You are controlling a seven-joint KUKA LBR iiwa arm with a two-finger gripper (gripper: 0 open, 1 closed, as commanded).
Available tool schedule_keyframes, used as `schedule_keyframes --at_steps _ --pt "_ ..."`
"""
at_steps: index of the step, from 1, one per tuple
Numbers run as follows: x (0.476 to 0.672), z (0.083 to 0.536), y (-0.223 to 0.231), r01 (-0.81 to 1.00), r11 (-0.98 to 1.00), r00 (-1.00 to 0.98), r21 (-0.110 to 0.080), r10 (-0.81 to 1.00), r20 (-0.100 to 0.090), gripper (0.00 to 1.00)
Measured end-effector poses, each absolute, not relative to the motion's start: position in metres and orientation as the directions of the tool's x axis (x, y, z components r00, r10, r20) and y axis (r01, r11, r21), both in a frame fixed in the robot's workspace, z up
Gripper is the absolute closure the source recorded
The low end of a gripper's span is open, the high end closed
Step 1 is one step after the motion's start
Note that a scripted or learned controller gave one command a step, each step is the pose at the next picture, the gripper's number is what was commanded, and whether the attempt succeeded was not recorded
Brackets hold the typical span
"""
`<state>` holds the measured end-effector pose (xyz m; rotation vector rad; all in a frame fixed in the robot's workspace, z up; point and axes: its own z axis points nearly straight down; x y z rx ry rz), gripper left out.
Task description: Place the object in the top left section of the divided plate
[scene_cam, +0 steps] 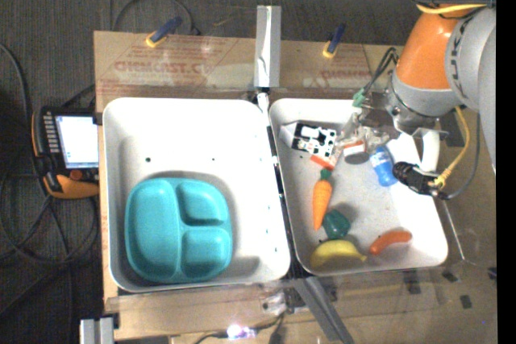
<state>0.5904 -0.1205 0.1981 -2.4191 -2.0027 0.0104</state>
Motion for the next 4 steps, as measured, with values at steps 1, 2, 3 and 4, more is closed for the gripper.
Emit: schedule_keyframes --at_steps 1,2,3,4 --pt "0.549 0.221 -0.125 0.975 -0.223 0.223 -0.004 0.975 -0.001 1.0" --pt "0.52 0.187 -0.047 0.952 0.305 -0.305 -0.003 0.952 0.002 1.0" --pt "0.556 0.183 0.033 0.898 0.44 -0.44 -0.003 0.898 0.001 1.0" --pt "0.509 0.183 0.086 0.856 0.517 -0.517 -0.003 0.856 0.002 1.0"
